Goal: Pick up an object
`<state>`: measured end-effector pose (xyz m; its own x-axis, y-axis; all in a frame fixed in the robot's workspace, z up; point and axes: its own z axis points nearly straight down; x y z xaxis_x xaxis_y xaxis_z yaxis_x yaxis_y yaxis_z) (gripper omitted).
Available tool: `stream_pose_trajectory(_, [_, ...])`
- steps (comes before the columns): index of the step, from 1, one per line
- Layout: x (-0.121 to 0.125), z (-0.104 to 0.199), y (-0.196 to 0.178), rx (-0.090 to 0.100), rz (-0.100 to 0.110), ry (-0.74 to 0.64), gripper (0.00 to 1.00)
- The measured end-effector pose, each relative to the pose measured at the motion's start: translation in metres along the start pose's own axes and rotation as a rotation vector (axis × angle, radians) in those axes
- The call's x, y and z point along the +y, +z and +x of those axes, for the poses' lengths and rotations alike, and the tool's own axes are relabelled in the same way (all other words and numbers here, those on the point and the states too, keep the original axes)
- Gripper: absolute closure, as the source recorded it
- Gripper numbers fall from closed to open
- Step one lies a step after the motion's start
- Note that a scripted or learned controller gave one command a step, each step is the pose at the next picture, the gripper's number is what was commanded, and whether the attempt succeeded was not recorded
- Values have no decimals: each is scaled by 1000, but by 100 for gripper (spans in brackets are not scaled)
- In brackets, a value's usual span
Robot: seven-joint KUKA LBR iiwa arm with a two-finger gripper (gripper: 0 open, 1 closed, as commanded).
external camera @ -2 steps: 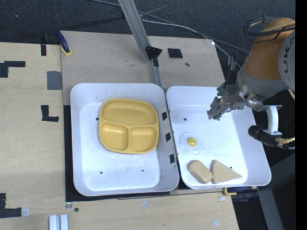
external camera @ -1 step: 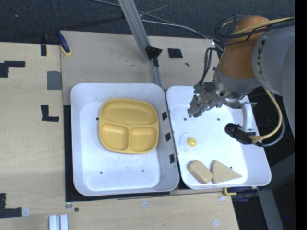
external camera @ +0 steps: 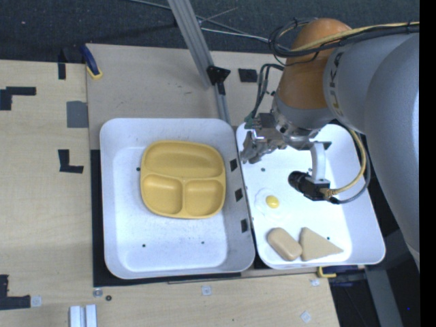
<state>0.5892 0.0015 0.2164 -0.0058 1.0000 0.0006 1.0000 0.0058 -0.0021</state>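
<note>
left bin point(external camera: 116, 182) | right bin point(external camera: 364, 230) | bench point(external camera: 41, 203) | blue clip point(external camera: 90, 60)

One fixed camera, mounted above the bench point(external camera: 48, 203), looks down at a slant. Both white bins point(external camera: 116, 251) sit mid-frame at moderate range; the arm point(external camera: 368, 80) enters from the right edge.

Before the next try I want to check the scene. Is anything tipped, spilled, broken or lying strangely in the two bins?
Nothing stands out. The yellow divided plate lies flat in the left bin. In the right bin a small yellow piece and two tan pieces rest side by side, intact.
</note>
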Motion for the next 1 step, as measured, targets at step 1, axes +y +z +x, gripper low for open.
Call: stream_pose_trajectory(1, [5,60,6,1,0,-1,100])
